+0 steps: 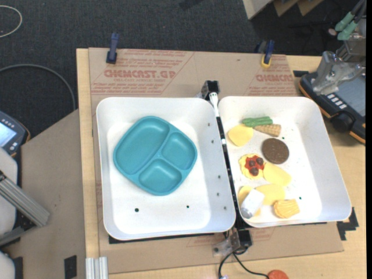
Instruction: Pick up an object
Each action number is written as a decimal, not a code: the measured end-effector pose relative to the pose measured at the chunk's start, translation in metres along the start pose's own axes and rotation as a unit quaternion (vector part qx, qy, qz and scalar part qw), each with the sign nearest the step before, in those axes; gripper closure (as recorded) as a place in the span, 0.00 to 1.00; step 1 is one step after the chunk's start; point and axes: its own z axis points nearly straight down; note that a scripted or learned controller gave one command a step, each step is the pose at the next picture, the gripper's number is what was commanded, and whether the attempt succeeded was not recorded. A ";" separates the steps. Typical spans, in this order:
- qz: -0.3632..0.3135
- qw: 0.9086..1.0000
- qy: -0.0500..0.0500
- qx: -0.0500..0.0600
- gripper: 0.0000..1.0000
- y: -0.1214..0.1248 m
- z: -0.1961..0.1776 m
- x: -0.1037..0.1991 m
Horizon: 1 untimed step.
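Camera view puts the small food pieces in the right bin. The brown cookie lies least crowded, so we would come straight down over it. The pincer hangs beyond the bins; open or closed, we cannot tell.

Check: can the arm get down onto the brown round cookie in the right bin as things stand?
Probably yes. The brown cookie lies flat in the right bin with nothing on top of it. The cone piece and yellow pieces crowd its edges, so a clean grasp may be awkward.
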 end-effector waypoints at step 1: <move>0.003 1.000 -0.001 0.002 1.00 0.000 -0.007 -0.003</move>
